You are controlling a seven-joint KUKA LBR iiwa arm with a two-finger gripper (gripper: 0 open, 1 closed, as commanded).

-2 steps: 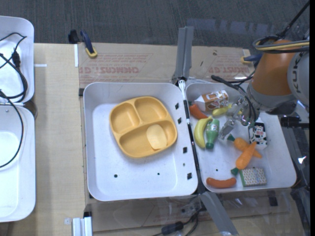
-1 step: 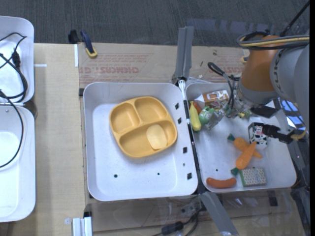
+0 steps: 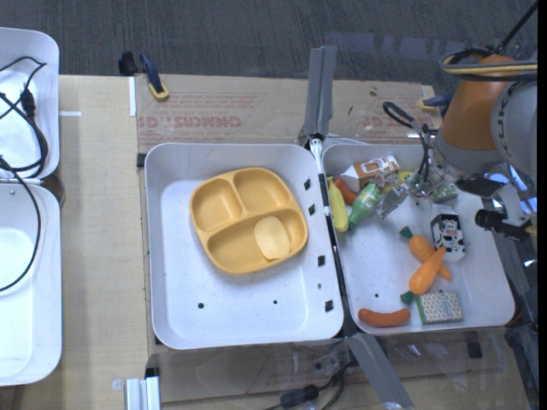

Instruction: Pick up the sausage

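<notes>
Lying at near edge of right bin (image 3: 479, 246): 1 sausage (image 3: 385, 317), long axis left-right.
Gripper (image 3: 417, 186) at the bin's far side amid clutter; its opening cannot be told; sausage well apart, nearward and slightly left.

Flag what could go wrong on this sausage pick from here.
1. The gripper sits at the far end of the right bin, among the clutter, while the sausage lies at the near rim: it may close on the wrong item.
2. The sausage lies close to the bin's near wall, so a finger could hit the rim.
3. The carrots lie on the likely path and could get knocked.
</notes>
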